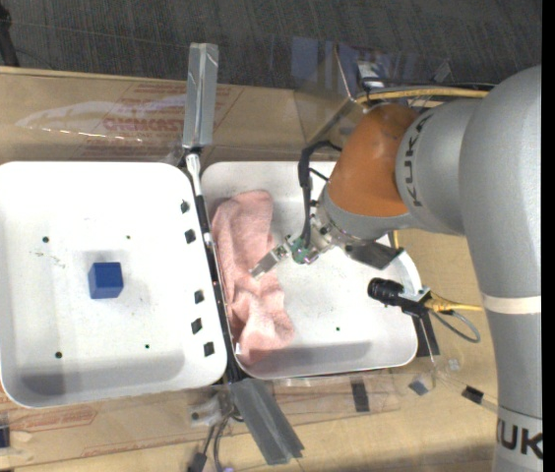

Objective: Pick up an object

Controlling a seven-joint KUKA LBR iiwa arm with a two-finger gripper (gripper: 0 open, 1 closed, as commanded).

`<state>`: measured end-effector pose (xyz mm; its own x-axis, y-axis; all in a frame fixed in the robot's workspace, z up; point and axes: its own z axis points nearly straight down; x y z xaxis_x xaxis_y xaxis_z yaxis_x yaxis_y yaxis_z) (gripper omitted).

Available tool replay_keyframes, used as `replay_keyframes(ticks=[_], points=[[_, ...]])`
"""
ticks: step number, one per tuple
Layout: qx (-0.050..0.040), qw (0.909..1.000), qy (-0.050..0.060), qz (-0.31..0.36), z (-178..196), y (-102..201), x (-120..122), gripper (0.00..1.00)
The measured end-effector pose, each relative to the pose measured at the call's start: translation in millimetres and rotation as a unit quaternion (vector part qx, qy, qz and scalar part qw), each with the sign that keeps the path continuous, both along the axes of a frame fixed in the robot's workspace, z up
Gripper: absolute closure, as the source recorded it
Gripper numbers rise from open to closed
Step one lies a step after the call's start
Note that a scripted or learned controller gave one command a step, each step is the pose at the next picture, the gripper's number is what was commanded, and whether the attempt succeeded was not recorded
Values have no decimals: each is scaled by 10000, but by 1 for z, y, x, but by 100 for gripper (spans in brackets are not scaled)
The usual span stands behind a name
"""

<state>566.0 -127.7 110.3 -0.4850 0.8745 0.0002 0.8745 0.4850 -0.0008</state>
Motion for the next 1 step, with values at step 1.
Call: replay_keyframes(ticks=[1], points=[[1, 9979, 2, 643, -18, 24, -32, 0]])
